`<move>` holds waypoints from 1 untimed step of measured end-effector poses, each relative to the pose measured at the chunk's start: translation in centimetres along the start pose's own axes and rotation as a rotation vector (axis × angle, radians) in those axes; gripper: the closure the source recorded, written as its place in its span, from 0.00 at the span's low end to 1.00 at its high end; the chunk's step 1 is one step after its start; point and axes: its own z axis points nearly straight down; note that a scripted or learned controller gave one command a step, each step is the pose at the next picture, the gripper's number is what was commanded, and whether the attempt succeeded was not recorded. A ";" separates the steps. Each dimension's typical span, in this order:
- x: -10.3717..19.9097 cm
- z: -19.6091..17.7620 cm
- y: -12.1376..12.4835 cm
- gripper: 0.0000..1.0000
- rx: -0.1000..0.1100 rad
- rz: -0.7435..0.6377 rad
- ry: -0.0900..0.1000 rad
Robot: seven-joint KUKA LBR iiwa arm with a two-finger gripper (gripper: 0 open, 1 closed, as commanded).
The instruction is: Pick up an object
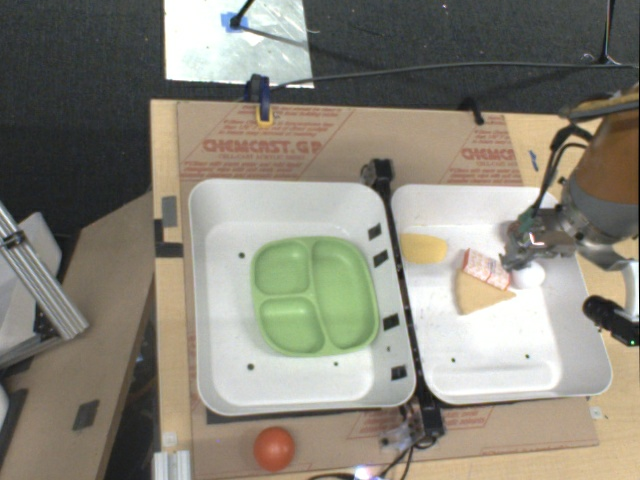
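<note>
The right bin [560, 368] holds a pale yellow piece [424, 249] near its left wall, a small red-and-white packet [484, 268], and a tan wedge [480, 297] under the packet. A small white object [529, 277] lies beside the packet's right end. My gripper [523, 250] hangs low over the bin's right side, just above that white object and right of the packet. Its fingers are too dark and small to read.
The left bin [215, 268] holds a green divided tray [314, 295]. An orange ball [274, 448] rests on the cardboard in front of the left bin. A black clamp [380, 173] sits between the bins at the back. A metal frame [40, 288] stands at far left.
</note>
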 end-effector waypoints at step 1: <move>6.4 0.0 -0.6 1.00 0.001 -0.002 0.001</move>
